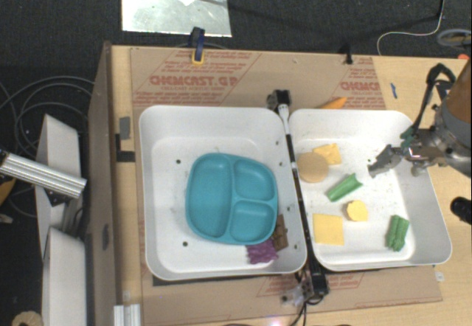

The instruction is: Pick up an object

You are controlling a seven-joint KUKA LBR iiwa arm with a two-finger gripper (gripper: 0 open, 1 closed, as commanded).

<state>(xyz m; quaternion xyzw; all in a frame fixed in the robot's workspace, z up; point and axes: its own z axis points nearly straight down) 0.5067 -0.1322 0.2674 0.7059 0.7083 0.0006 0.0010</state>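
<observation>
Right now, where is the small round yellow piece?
The small round yellow piece lies in the right-hand white bin, toward its near side, just below the green cylinder and right of the flat yellow square.

Printed in red across the brown protective sheet (243, 77) covering the tabletop (110, 170): "CHEMCAST GP", legible on the strip beyond the left-hand bin (158, 125), far to the left of the tool (385, 162) and farther back. Repeated in part, upside-down or mirrored, on the same sheet behind the right-hand bin (431, 243), just back and slightly left of the tool, too faint to spell out with certainty. Faint diagonal red pattern lines around both prints, not readable as text. Nothing legible on the bins, on the items lying in them, or on the tool.
</observation>
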